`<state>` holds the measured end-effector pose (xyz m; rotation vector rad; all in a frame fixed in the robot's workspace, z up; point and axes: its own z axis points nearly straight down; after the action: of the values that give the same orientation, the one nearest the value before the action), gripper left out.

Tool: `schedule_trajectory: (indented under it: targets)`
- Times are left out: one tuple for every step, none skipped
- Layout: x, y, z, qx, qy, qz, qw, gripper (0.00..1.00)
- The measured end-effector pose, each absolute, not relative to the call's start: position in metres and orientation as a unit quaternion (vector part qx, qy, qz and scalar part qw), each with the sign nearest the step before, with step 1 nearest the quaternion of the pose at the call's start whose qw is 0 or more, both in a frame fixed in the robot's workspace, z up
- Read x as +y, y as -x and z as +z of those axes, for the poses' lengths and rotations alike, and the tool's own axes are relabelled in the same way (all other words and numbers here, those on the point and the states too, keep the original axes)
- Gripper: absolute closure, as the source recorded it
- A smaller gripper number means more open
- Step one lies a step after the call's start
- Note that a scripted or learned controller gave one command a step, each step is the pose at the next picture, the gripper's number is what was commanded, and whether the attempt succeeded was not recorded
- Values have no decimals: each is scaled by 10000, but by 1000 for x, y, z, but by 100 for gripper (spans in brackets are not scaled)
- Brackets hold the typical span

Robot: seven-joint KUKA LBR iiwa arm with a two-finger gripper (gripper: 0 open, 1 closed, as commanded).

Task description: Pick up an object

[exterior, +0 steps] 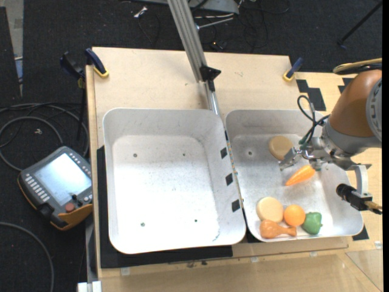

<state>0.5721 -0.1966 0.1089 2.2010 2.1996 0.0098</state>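
The state of the fingers (302, 157) cannot be told from above, as they are masked by the grey wrist. An orange carrot (300, 175), tapered and lying tilted, is seen just below them, its upper side close to or touching them; contact cannot be confirmed. It is placed in the right bin (255, 121). A tan round piece (280, 146) is found just left of the fingers. Along the near wall of that bin are grouped a cream round piece (270, 209), an orange ball (294, 215), a green piece (312, 222) and an orange drumstick shape (276, 229). The left bin (121, 126) is set beside it on the bench (152, 78).
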Motion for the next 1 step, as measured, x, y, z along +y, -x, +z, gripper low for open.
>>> schedule_trajectory:
  targets:
    - [-196,-573,122,7067,-7074,46,152,100]
